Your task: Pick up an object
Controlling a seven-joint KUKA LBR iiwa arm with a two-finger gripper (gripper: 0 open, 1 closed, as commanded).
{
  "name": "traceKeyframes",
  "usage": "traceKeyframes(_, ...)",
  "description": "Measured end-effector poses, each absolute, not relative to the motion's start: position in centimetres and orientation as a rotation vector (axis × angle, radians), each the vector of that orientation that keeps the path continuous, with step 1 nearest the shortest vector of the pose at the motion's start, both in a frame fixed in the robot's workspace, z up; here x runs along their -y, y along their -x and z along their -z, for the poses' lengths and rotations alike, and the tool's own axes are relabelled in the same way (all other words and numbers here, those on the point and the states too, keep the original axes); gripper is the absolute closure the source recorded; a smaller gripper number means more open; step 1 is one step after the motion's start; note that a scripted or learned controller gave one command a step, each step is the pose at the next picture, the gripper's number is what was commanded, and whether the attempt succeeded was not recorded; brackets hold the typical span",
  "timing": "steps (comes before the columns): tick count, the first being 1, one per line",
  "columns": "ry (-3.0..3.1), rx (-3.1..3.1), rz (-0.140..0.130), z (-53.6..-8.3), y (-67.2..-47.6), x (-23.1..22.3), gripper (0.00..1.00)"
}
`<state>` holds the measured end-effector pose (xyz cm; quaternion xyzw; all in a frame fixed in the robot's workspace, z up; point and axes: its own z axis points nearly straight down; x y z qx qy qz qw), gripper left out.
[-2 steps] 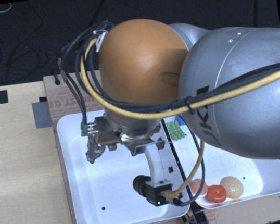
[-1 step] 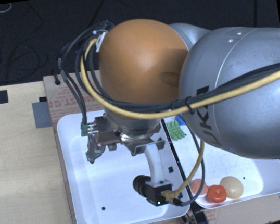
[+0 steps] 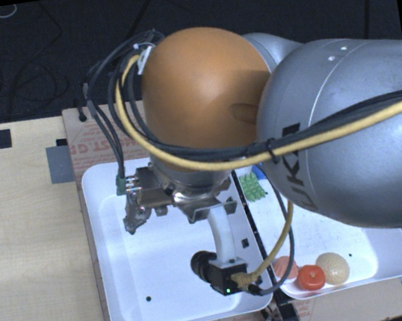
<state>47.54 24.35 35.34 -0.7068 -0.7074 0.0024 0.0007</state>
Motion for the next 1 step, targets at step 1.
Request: traceKeyframes(1, 2.219, 2.221, -0.008, -35.34, -47.54, -24.35, 0.0)
